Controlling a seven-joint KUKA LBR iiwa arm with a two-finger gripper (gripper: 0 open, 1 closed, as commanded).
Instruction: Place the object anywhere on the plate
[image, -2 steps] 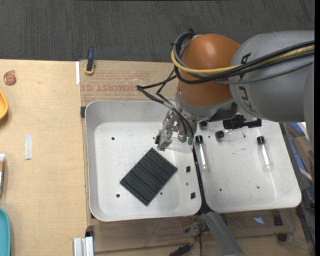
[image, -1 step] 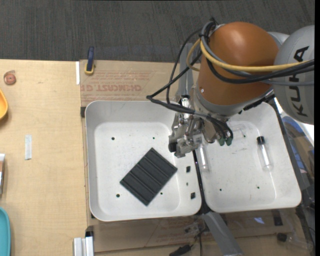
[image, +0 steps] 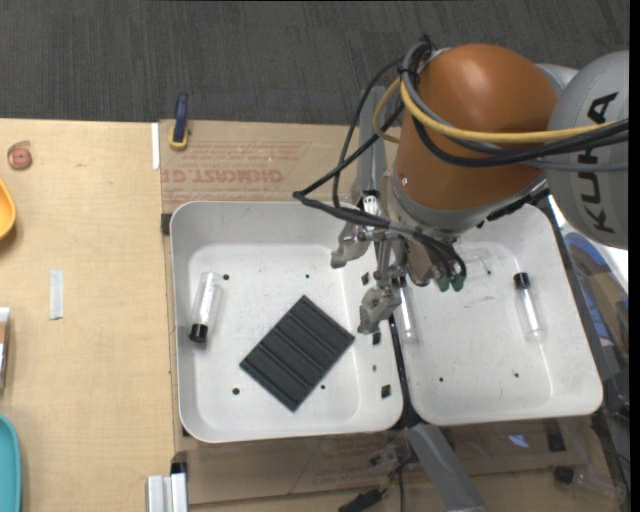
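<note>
Fingers (image: 372, 310) apart beside slim clear tube (image: 407, 326)

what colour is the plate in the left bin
Black, with ribbed grooves; the plate shows clearly in the camera view.

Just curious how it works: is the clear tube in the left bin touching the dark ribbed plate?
Apart. In the camera view, the tube lies near the left bin's left wall, and bare white floor shows plainly between it and the plate.
</note>
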